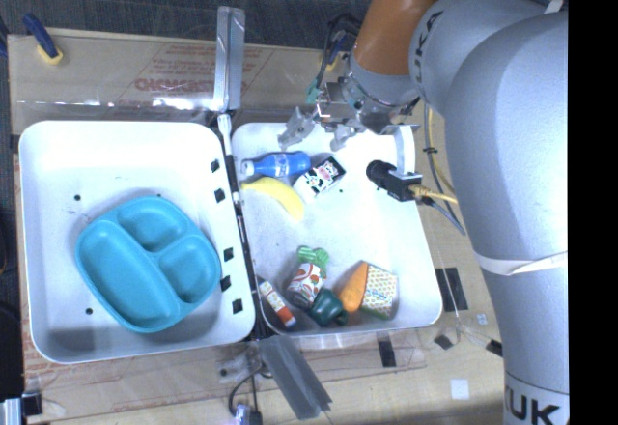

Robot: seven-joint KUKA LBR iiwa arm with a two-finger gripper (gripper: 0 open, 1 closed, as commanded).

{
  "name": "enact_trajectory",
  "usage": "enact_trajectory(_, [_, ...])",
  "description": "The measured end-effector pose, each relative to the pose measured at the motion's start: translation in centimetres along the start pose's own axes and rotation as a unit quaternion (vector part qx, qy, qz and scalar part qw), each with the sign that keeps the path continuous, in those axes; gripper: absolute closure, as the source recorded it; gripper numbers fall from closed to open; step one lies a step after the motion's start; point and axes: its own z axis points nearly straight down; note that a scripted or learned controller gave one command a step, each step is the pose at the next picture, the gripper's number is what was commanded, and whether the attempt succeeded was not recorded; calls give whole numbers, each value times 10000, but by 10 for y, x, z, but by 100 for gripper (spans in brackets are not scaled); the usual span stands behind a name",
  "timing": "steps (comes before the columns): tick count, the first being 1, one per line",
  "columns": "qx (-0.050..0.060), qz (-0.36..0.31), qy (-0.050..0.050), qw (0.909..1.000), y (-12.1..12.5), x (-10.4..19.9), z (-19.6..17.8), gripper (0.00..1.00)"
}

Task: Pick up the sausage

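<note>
– Sausage position is requested.

– It is recorded in the right bin, at the near left corner, lying flat against the bin's left wall. It is just beside a printed can and a green cup; whether contact is made cannot be told.

– Appearance is to be stated.

– A small, short cylinder is noted, reddish-orange with a paler band toward one end. Finer detail is too small to be confirmed.

– Handling is to be assessed.

– It is judged light and probably a toy, fairly stiff with a smooth, rounded skin, so rolling or slipping between the pads is to be expected. A hold across the middle is advised, with the fingers set square to the long axis. One finger would have to be entered between the wall and the piece, where little room is judged available; the can side is also crowded.

– Gripper condition is to be reported.

– It is found at the far end of the right bin, above a blue bottle and a banana, well apart from the sausage. The fingers are seen spread apart, and nothing is held between them.
</note>
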Motion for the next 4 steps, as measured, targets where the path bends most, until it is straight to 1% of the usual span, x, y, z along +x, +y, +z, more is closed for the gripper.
enact_trajectory(1, [-97,1707,3,9853,7,2,79,0])
enact_trajectory(2, [11,2280,0,9737,-54,42,4,0])
enact_trajectory(3, [26,4824,5,8760,-78,10,67,0])
enact_trajectory(4, [53,4787,10,8780,-78,12,58,100])
